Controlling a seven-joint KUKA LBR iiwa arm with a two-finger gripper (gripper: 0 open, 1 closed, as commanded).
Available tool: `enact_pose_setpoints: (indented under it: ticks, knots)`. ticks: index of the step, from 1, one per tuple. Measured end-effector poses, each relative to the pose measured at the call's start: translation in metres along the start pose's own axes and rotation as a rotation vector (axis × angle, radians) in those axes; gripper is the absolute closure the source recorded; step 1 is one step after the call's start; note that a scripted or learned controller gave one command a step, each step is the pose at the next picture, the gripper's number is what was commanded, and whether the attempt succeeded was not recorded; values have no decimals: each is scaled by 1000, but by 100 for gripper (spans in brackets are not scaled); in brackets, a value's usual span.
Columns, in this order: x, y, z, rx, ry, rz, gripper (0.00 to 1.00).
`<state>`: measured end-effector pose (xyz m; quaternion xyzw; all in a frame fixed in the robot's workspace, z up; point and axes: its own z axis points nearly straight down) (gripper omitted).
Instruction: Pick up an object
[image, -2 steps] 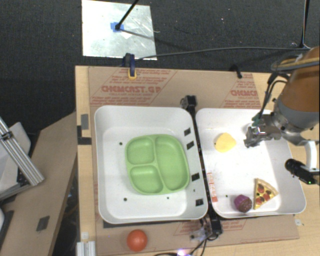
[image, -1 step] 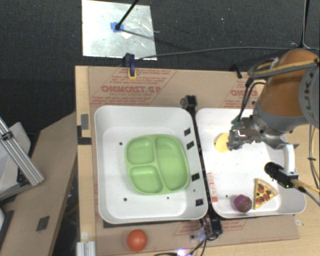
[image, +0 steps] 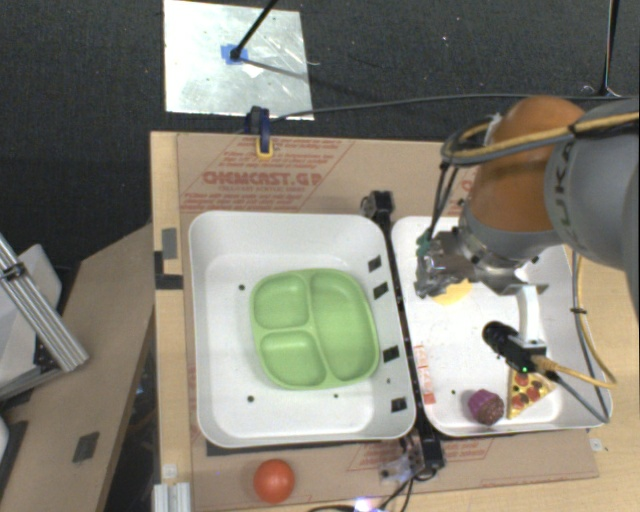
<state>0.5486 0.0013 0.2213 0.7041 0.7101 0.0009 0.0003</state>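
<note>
Had the gripper (image: 433, 270) hanging low over the yellow thing (image: 458, 293) in the right bin (image: 452, 350), near its left wall, likely lined up for a grab; couldn't tell whether spread or clamped, honestly.

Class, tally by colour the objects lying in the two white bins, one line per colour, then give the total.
Green: 1, divided plate
Yellow: 1, small yellow object
Purple: 1, purple ball
Multicoloured: 1, pizza slice toy
Total: 4
</note>
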Motion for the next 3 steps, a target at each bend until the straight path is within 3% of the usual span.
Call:
enact_pose_setpoints:
  ticks: [2, 3]
  knots:
    - [101, -3, -5, 0, 1, -2, 100]
    - [98, -3, -5, 1, 0, 4, 0]
